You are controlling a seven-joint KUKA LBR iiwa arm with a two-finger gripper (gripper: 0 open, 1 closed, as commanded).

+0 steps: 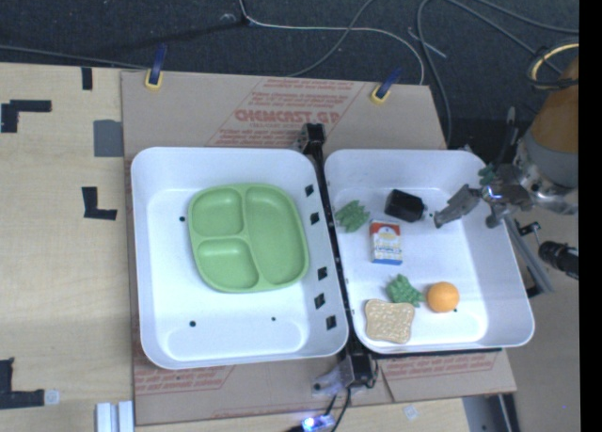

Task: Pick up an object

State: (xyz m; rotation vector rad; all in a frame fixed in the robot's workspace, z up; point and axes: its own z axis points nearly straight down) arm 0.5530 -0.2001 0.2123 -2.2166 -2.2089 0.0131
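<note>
open floor beside orange

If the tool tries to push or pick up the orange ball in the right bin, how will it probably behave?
The orange ball looks round and smooth, so it would probably roll away when pushed, likely toward the bin wall close beside it. Its curved surface may slip out of two fingers unless gripped across the middle. It looks small and probably light, though its weight cannot be seen.

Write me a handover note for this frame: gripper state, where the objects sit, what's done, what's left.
Gripper: over the right bin's right side, holding nothing visible.
Right bin: black block, small box, orange, cracker, two green leafy pieces.
Left bin: green divided plate.
Done: nothing lifted.
Left: pick one object; the black block lies nearest.
</note>
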